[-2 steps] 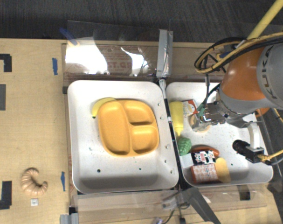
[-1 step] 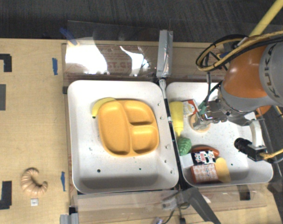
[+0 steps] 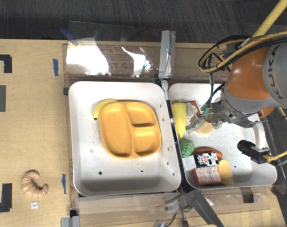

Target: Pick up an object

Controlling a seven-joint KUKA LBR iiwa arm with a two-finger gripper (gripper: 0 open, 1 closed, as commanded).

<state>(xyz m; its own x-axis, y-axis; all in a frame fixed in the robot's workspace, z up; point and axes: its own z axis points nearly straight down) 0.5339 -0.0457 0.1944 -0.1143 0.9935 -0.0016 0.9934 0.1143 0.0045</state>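
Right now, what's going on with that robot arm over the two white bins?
The grey and orange arm reaches in over the right white bin, its gripper low among the clutter near a yellow corn cob. A green leafy toy and a red packet lie nearby. The left white bin holds a yellow divided plate. Nothing is visibly lifted yet.

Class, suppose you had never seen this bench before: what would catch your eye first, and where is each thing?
The big yellow divided tray fills the middle of the left bin, a banana peeking out at its upper left edge. On the right, the grey arm with its orange band reaches into the right bin, its gripper low among small items along that bin's left side. A coiled tan toy lies alone on the bench at far left.
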